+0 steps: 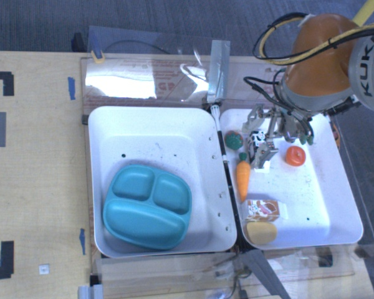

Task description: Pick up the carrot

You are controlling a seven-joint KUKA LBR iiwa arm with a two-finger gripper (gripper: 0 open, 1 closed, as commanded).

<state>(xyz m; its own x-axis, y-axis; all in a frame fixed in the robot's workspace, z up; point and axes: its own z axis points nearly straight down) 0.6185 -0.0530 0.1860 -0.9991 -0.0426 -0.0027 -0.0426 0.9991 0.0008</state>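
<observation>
One orange tapered carrot lies along left wall of right-hand white bin, green top up. Metal two-finger gripper hovers just beside, likely lining up approach; grip state unclear. Nothing visibly held.

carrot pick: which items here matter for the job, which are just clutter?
Job:
- carrot, in the right bin by its left wall
- gripper, just right of the carrot's top

Clutter:
- tomato
- green ball
- small carton
- yellowish piece
- blue divided plate in the left bin
</observation>
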